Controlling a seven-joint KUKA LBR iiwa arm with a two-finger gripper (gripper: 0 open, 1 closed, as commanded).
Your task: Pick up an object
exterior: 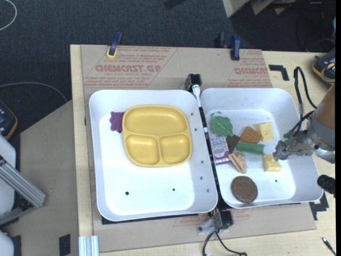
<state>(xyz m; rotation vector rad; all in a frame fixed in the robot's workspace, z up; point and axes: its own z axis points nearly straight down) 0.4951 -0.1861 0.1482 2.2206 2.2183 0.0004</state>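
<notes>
Arm cut off at right; jaws (279,154) blurred, state unclear, just above yellow block (272,164).

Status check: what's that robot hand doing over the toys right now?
Hand low in right bin, grip unclear. Beside yellow block, nothing seen held. Green stick close by.

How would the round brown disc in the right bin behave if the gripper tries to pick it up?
The round brown disc lies flat on the right bin floor, so the fingers may slide over it. It looks thin and rigid, probably light. Lying flat, it seems unlikely to roll; a push would likely slide it.
</notes>
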